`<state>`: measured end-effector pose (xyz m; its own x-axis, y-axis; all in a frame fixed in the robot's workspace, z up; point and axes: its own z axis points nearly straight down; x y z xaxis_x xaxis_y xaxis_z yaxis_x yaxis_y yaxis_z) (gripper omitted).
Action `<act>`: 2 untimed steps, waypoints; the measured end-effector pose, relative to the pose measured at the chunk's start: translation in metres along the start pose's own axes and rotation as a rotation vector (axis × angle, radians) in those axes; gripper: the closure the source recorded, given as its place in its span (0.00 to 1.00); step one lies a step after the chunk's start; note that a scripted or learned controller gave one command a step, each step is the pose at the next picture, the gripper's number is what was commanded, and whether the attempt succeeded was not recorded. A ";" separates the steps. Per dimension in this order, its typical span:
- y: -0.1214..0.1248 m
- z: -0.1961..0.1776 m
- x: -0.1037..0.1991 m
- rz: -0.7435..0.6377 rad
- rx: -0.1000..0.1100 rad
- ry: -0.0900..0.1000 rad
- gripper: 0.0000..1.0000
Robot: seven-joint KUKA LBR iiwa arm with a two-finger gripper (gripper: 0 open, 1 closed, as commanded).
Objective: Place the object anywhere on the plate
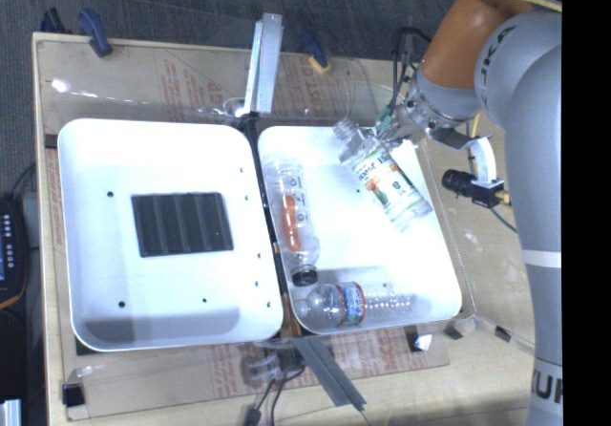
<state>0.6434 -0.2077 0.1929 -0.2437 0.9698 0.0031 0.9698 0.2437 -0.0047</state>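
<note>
Two white bins sit side by side on the bench. The left bin (86, 223) holds a dark ribbed plate (181, 223), flat, roughly central, set well in from all four walls. White floor is open on every side of the plate, widest toward the near edge.

The right bin (449, 266) is more crowded. One clear bottle with an orange label (293, 219) lies lengthwise along the left wall, its dark cap pointing toward the near edge. A second clear bottle with a blue label (348, 303) lies crosswise along the near wall, just beside the first bottle's cap. The middle of this bin's floor stays open between them.

A third bottle, clear with a white and orange label (389, 183), shows tilted at the far right corner of the right bin, its top end toward the arm. It is well apart from the plate, with the divider between the bins in the way.

The arm (516, 61) comes in from the right, orange band above the wrist. The gripper (368, 139) sits at the labelled bottle's top end, close to the bin's far wall. The glare and clutter there hide the grip; cannot tell whether it is clamped on the bottle or loose.

A metal bar (263, 61) stands at the far edge over the divider.
</note>
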 end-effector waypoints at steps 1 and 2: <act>0.022 -0.053 0.057 -0.017 -0.004 -0.003 1.00; -0.010 -0.068 0.140 -0.055 -0.002 -0.003 1.00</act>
<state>0.6001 -0.0746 0.2616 -0.2970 0.9549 0.0004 0.9549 0.2970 -0.0022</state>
